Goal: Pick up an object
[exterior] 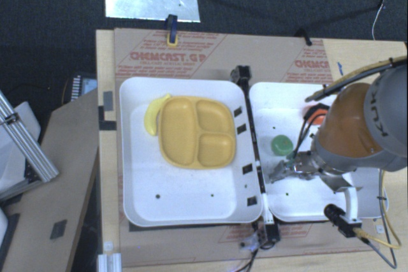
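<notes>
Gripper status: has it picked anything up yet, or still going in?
Done: the arm is over the right bin, gripper low near its left wall. In hand: nothing seen between the fingers; the green object lies on the bin floor just above the gripper. The yellow tray sits untouched in the left bin. Left: grasp and lift.

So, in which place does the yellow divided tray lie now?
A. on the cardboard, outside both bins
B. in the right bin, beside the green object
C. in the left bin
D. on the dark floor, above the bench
C: the yellow divided tray lies flat inside the left bin, while the small green object sits in the right bin.
</notes>
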Controlling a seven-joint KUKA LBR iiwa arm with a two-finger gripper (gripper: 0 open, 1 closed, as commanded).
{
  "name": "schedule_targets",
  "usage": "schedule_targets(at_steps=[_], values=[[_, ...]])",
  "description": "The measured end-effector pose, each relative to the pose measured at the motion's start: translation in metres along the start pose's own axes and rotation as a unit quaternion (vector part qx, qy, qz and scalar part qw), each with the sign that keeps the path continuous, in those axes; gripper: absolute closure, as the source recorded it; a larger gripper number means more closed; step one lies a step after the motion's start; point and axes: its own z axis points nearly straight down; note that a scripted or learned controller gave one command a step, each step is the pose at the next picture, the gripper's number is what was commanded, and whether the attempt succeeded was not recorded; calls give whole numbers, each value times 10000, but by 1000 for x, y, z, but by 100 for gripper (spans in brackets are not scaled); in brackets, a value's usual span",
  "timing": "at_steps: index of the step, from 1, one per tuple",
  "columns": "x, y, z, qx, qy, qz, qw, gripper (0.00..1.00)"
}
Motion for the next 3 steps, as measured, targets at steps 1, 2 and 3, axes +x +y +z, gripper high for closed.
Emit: schedule_targets(at_steps=[1, 2, 3], values=[[0, 0, 4, -14, -5, 6, 10000, 0], [0, 1, -7, -25, -6, 8, 10000, 100], [-7, 7, -66, -49, -16, -12, 10000, 100]])
